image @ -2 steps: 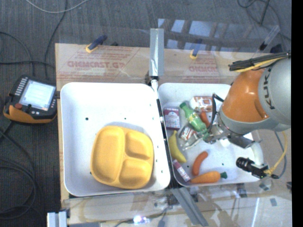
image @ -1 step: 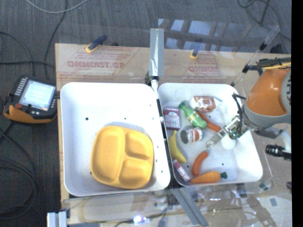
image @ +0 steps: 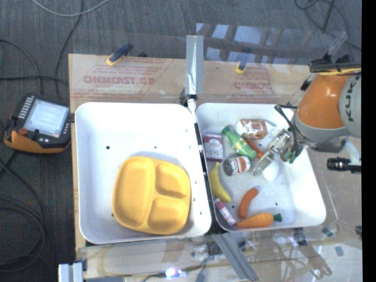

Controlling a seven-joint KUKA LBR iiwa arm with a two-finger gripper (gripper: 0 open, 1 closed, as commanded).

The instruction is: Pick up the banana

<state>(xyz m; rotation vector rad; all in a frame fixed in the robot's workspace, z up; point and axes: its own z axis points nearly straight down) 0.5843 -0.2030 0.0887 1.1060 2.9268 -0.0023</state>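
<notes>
Grey carpeted floor [image: 117,16] with loose cables, below a brown board counter [image: 135,78] carrying two shallow white bins side by side.

Banana [image: 219,184]: yellow, lying flat in right bin [image: 308,207], close along that bin's left wall, long axis roughly parallel to the wall. Not lifted, not in contact with claw.

Just beside banana, toward bin centre: can with red label [image: 237,165], lying on its side. Above banana, against the same wall: dark red packet [image: 212,146]. Below banana, near the bin's front left corner: small pink-labelled tube [image: 225,212].

Further right: green bottle [image: 238,141], tilted, next to the packet; orange and white box [image: 254,127] behind the bottle, near the back wall. Red-orange pepper-shaped item [image: 248,201] right of banana's lower end; carrot [image: 255,220] with green stub along the front wall.

Claw [image: 265,160]: over centre of right bin, angled down and to the left, just right of the can, with a small white object [image: 268,171] at its tip. Well apart from banana. Nothing seen gripped. Apart or together: cannot tell from this view.

Arm [image: 320,107]: orange band above wrist, entering from the right over the bin's right rim.

Left bin [image: 106,128]: holding yellow divided plate [image: 153,194], three compartments, toward the front right.

Clamps at counter's rear edge: yellow and blue clamp [image: 118,53], yellow clamp [image: 239,67]. Handheld control pendant [image: 38,124] on floor left of counter.
</notes>
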